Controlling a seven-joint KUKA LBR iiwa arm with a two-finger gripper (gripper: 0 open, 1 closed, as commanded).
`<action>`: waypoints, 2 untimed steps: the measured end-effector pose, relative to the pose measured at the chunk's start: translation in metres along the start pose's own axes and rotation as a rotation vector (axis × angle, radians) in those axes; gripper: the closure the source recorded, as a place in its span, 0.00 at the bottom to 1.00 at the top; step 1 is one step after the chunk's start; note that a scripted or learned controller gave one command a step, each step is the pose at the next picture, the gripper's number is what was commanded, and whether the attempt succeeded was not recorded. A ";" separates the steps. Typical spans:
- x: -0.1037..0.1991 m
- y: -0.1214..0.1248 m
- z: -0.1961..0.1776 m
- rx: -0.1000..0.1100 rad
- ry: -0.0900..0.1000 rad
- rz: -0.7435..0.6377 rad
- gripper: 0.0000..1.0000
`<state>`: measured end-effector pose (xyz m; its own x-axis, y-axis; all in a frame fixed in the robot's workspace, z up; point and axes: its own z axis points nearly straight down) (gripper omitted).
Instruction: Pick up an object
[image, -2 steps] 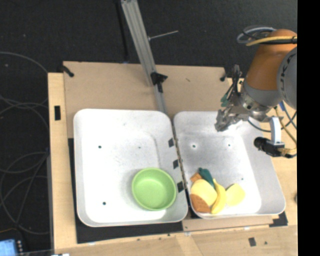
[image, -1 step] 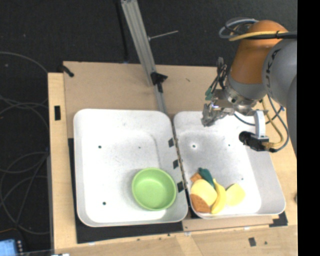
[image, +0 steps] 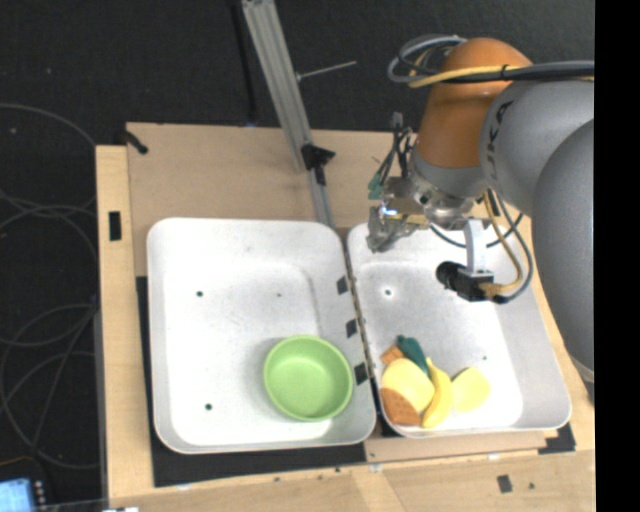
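Right bin (image: 520, 400): yellow fruit (image: 470, 388) well below tool (image: 385, 232).

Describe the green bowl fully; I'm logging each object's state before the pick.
The green bowl is round, plain light green and looks like smooth plastic. It stands upright, open side up, with nothing visible inside. It rests on the floor of the left bin, near the front right corner, apart from the gripper.

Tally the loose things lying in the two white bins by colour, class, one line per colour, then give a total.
Green: 1, the bowl in the left bin.
Yellow: 3, the toy food pieces in the right bin.
Orange-brown: 1, a piece beneath them.
Total: 5
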<state>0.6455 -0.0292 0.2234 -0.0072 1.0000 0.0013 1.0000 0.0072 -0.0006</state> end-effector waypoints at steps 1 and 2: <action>0.048 0.020 -0.008 -0.001 0.000 0.004 1.00; 0.106 0.029 -0.009 -0.001 -0.001 0.004 1.00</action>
